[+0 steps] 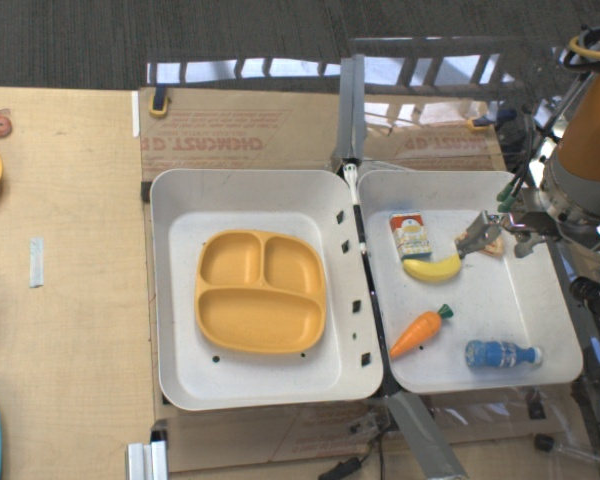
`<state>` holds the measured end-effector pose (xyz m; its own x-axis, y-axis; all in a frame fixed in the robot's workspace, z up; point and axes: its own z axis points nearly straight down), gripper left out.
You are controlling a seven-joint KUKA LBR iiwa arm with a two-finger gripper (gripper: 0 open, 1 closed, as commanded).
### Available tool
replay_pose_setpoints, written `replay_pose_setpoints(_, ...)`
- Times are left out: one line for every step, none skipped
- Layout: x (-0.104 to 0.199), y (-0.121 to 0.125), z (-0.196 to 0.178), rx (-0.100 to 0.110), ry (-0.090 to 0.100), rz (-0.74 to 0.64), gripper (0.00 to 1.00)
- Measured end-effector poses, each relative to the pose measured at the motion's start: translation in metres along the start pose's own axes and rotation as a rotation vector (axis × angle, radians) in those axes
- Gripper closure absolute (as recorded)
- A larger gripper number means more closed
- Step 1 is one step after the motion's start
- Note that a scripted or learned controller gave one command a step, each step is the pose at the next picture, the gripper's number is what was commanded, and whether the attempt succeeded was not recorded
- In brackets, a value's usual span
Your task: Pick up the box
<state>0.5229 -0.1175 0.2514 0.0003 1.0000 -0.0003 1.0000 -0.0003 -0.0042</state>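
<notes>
From where I stand, the small white-and-orange carton box point(410, 235) lies flat in the right-hand shallow white bin point(565, 358), up toward that bin's eleven o'clock corner. Its long axis runs roughly twelve to six, and its lower end just touches the curved yellow banana point(432, 268) lying across below it. The grey two-finger gripper point(477, 238) hangs over the same bin, near the middle of its upper half, reaching in from the right on the orange-banded arm point(585, 138). Its fingers look slightly spread with nothing between them, their tips close above the banana's right end. From those tips the box sits at about nine o'clock, near but apart, so I reckon the coming move is a short shift leftward, with the jaws turned to close across the box's narrow width. An orange carrot point(419, 334) and a blue plastic bottle point(500, 354) lie lower down, well clear. The left bin point(170, 268) holds a yellow-orange divided plate point(261, 292).
</notes>
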Motion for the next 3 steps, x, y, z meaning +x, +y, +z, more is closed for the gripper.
replay_pose_setpoints(0.052, 0.046, 0.054, 0.0, 0.0, 0.052, 0.0)
replay_pose_setpoints(0.013, 0.078, 0.16, -0.001, 0.0, 0.114, 0.0)
replay_pose_setpoints(0.011, 0.078, 0.152, 0.0, 0.0, 0.12, 1.0)
